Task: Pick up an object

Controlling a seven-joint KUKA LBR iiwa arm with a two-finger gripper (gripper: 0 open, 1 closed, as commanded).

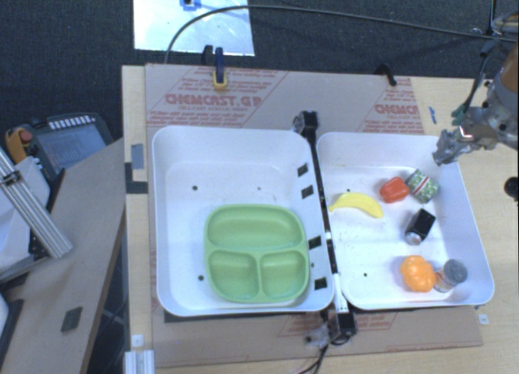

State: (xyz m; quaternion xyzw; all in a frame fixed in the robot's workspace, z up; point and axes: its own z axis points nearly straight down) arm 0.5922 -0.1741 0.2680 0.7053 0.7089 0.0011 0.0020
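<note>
I see dark carpet behind the bench [138, 299]; a yellow banana [357, 204] lies mid-frame in the right bin [478, 283].

Two bins sit side by side on the bench [97, 202], their inner walls touching along the middle. The left bin [174, 161] holds a tray [256, 252], lying toward its near right part. The right bin [357, 161] holds six things. A banana [358, 204] lies nearest the middle wall. Right of it sits a tomato [394, 190], touching a can [422, 185] on its right. Nearer than these lies a box [419, 225], apart from them. In the near right corner an orange [418, 273] rests just beside a jar [450, 273] on its right. The gripper [448, 150] hangs above the right bin's far right corner, behind the can.
</note>
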